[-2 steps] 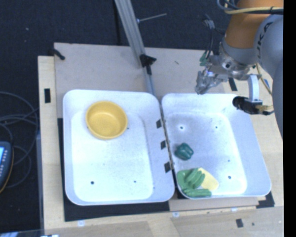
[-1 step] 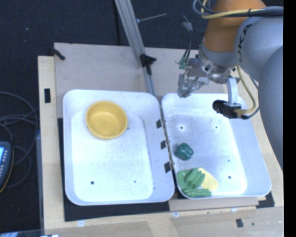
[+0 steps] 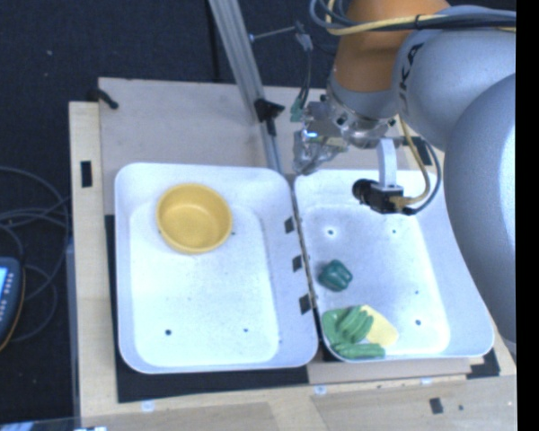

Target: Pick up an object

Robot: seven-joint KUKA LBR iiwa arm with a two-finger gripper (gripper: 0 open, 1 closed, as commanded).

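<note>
At twelve o'clock over the seam between the two bins, seen from the fixed camera above the desk, my jaws (image 3: 307, 162) hang just past the far rims, carrying nothing; whether they are spread or pressed together I cannot tell. Toward nine o'clock, the left bin (image 3: 144, 330) holds a yellow bowl (image 3: 194, 217). Toward five o'clock, the right bin (image 3: 422, 268) holds a green pepper (image 3: 334, 275), and beyond it, in the near corner, a green and yellow toy heap (image 3: 357, 329). I judge this the approach step. Next I would swing toward six o'clock, centre over the pepper and descend.
</note>
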